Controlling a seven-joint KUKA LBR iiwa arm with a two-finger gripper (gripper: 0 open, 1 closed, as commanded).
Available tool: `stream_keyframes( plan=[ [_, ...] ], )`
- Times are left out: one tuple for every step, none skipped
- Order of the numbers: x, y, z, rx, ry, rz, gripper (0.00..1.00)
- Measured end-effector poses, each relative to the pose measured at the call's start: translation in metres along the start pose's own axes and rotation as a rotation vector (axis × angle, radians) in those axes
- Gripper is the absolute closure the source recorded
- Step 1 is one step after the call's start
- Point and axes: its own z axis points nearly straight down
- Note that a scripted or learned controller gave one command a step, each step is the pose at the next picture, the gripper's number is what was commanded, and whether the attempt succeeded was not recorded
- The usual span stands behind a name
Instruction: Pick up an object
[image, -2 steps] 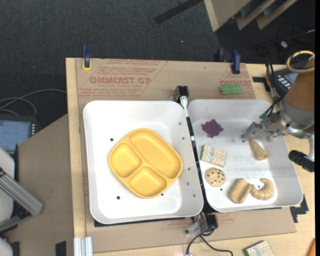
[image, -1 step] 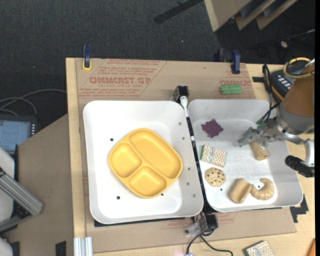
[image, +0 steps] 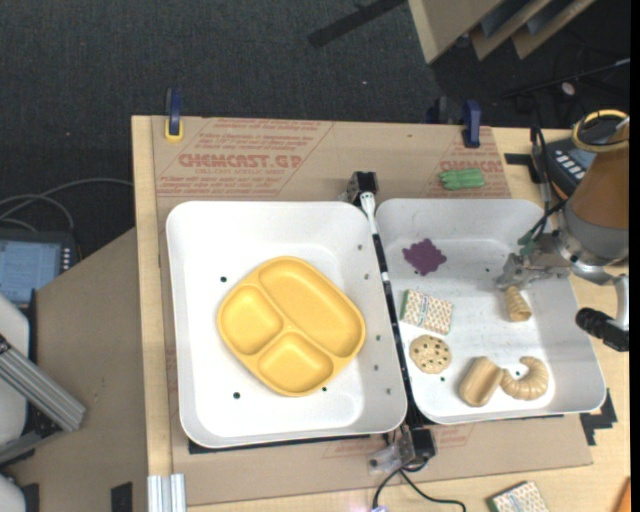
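My gripper (image: 518, 266) hangs over the right shallow white plastic bin (image: 480, 216), near its right wall, and I cannot tell how it stands; its metal tip blurs into the white floor. My grey arm with its orange band (image: 605, 195) comes in from the right and is cut off by the frame edge.

Taking that right bin as my landmark: a small tan cork-shaped piece (image: 516, 304) lies just below my gripper, apart from it as far as I can see. A flat purple jagged-edged piece (image: 425, 256) sits in the bin's upper left, with open floor between it and me. Along the left wall lie a pale speckled square cracker (image: 428, 312) and a round dotted cookie (image: 430, 353). Near the lower rim rest a tan bread-roll shape (image: 478, 381) and a curved tan croissant shape (image: 528, 381), close together. The bin's upper middle is bare.

Left of this bin, touching rim to rim, the other white bin (image: 200, 240) bears a smooth yellow three-compartment plastic plate (image: 290, 324). Above the right bin a small green block (image: 462, 179) lies on the brown board.
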Motion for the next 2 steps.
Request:
stream_keyframes(
  plan=[
    [0.071,0.033,0.011,-0.004,-0.004,-0.004,1.00],
    [0.142,0.022,-0.095,-0.006,-0.002,-0.003,1.00]
  ],
)
